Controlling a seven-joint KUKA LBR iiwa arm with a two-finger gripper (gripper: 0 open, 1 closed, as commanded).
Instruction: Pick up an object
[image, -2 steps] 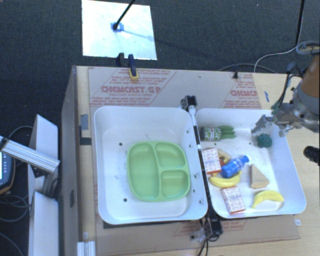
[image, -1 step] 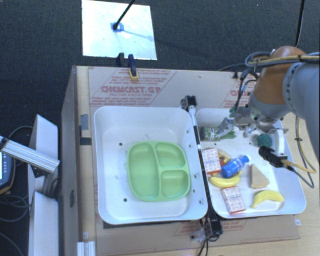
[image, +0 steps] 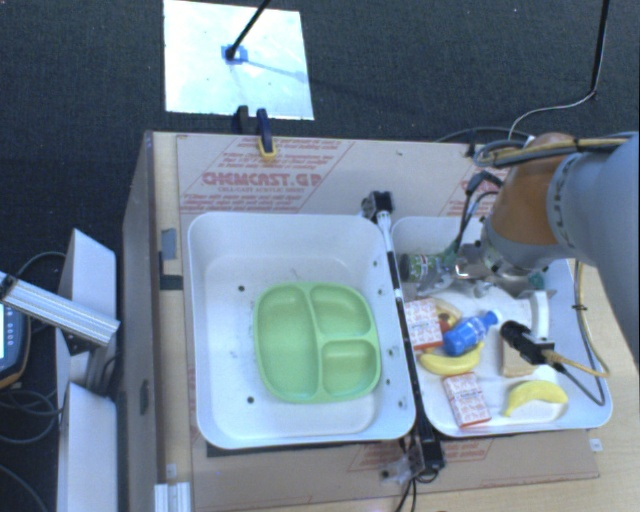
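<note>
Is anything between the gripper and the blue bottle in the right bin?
Nothing visible lies between them. The gripper hangs over the back of the right bin, and the blue bottle lies just in front of it. A banana against the bottle's near side and a small box beside it crowd it.

Pretty bright, even light from overhead, so shadows are soft and short. The white bins (image: 215, 290) look a bit washed out, the pale sheet (image: 200, 60) past the bench (image: 300, 165)'s far edge glares, and everything's slightly soft and grainy.
</note>
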